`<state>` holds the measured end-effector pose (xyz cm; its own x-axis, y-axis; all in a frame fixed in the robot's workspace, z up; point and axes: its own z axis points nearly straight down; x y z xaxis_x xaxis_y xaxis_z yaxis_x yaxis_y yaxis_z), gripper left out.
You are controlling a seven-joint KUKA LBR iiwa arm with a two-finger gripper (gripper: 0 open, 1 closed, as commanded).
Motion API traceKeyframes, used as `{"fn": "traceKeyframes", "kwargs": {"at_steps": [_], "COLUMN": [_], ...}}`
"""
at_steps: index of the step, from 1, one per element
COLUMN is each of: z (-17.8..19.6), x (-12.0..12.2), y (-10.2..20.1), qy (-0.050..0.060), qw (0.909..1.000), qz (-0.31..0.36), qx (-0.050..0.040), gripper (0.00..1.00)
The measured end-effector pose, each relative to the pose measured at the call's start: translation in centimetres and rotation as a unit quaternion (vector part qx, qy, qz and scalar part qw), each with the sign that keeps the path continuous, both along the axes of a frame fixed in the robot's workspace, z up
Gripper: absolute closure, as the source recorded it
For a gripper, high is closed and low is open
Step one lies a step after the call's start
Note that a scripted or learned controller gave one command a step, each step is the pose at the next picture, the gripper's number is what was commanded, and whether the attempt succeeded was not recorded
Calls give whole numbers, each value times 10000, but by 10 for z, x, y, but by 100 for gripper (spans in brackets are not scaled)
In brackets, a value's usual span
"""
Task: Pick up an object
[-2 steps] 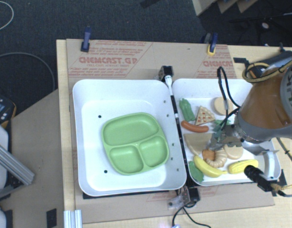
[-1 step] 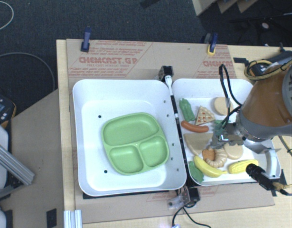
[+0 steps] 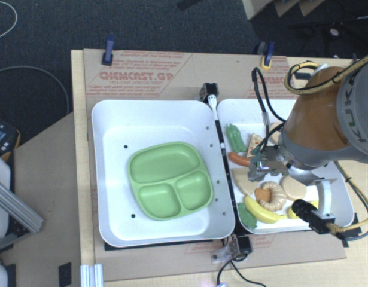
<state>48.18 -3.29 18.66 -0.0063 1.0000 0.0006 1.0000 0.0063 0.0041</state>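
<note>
The right bin (image 3: 243, 107) holds several toy foods: a green pickle-like piece (image 3: 235, 137), an orange-red sausage (image 3: 239, 158), a tan wedge (image 3: 255, 143), a brown pretzel-like pastry (image 3: 268, 195), a yellow banana (image 3: 259, 211), a pale round piece (image 3: 293, 189) and a green scrap (image 3: 248, 219). My gripper (image 3: 259, 167) hangs low over the middle of this bin, just above the pastry and right of the sausage. The big orange and grey arm hides much of the bin's right side.
The left bin (image 3: 106, 160) carries a green three-compartment plate (image 3: 170, 179). Black cables loop from the arm over the right bin's back rim. A black clamp (image 3: 209, 91) sits at the divider's far end. Blue clips (image 3: 108, 50) hold the cardboard base.
</note>
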Motion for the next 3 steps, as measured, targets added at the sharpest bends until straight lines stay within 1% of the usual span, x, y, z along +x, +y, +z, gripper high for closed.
{"fn": "traceKeyframes", "kwargs": {"at_steps": [1,2,3], "z": [72,181,92], "x": [7,-2,-4], "y": [74,83,165], "qy": [-15,-31,69], "qw": [10000,10000,10000], "qz": [9,-11,8], "qx": [5,3,-2], "gripper": [100,100,100]}}
